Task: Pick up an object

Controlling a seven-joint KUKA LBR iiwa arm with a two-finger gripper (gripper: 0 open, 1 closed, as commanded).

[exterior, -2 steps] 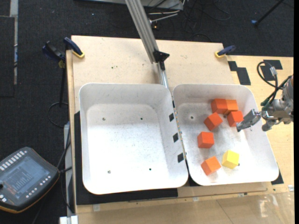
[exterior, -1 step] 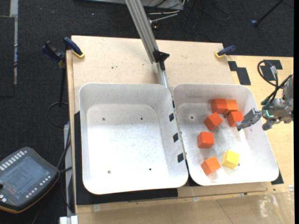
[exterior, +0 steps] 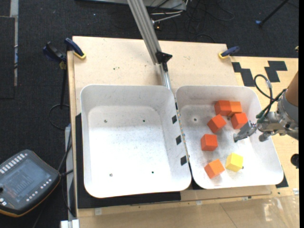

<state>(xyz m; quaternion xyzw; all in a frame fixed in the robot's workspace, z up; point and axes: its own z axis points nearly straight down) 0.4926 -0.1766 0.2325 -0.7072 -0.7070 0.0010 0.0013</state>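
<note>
While the gripper (exterior: 243,133) hangs over the right bin (exterior: 270,167) just beside a red-orange cube (exterior: 239,119), honestly can't tell if its jaws are open or closed (too small). Other orange cubes sit left of it, with a yellow cube (exterior: 234,162) nearer. Left bin (exterior: 90,141) sits alongside.

One fixed camera looks down aslant on both bins (exterior: 128,94) from above.

Pale wooden bench (exterior: 123,61) on dark floor (exterior: 33,13); blue-yellow clamps (exterior: 75,49) at its corners
</note>
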